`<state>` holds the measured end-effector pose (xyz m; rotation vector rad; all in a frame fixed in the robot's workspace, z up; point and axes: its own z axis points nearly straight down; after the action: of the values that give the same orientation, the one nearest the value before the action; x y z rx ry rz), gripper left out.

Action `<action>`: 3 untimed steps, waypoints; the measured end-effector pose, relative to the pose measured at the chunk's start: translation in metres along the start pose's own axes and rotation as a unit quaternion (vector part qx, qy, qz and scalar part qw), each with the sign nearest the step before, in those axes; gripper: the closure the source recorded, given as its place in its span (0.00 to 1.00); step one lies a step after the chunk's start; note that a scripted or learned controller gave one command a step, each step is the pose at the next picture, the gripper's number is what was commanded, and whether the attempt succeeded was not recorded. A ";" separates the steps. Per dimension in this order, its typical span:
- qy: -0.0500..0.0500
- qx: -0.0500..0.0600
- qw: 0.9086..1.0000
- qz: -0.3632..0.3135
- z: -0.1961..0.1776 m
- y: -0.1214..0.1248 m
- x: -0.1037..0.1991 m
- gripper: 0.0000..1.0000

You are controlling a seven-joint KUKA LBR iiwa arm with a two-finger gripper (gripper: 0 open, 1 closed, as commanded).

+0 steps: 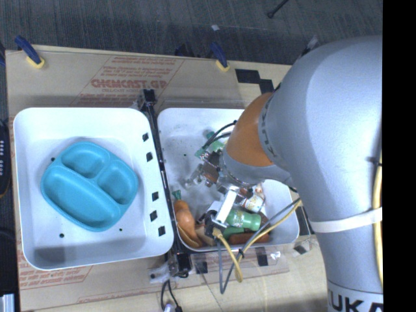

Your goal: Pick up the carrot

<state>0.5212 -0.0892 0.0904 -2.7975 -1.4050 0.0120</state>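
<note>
Even, fairly bright overhead light. White left bin slightly blown out with glare, soft shadow along its near wall. Arm close to lens, softly blurred. Floor beyond the bin dim, grainy. Overall low resolution.

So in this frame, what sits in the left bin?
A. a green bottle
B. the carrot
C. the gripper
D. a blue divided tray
D: the blue tray, with three compartments, lies alone in the left bin, while the arm reaches down into the right bin among the cluttered items there.
</note>
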 end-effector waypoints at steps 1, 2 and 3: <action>0.001 -0.004 0.998 0.064 -0.069 0.052 -0.026 0.00; 0.006 -0.013 1.000 0.016 -0.005 -0.009 -0.036 0.00; 0.000 -0.002 0.995 0.102 -0.046 -0.019 -0.025 0.00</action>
<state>0.4916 -0.0986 0.1367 -2.9308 -1.1145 0.0100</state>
